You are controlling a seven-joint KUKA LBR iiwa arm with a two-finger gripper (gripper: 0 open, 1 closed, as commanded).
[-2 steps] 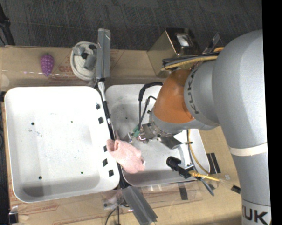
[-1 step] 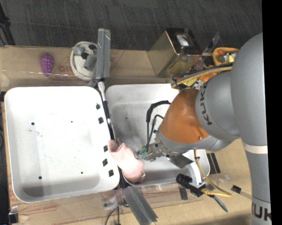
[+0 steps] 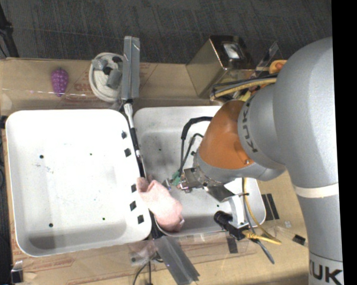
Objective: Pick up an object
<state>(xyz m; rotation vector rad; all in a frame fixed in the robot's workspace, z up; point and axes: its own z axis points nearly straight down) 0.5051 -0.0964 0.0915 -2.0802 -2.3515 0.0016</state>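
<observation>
A soft pink object lies in the near left corner of the right bin, against the wall between the two bins. The grey arm with its orange band reaches in from the right and covers much of that bin. Its gripper hangs low over the bin floor, just right of and slightly behind the pink object. The wrist hides the gripper's tips, and whether it touches the pink object cannot be made out.
The left bin sits beside the right one, with black clips along the shared wall. Behind the bins on the bench are a purple grape-like item, a white coil, a grey bar and a metal box.
</observation>
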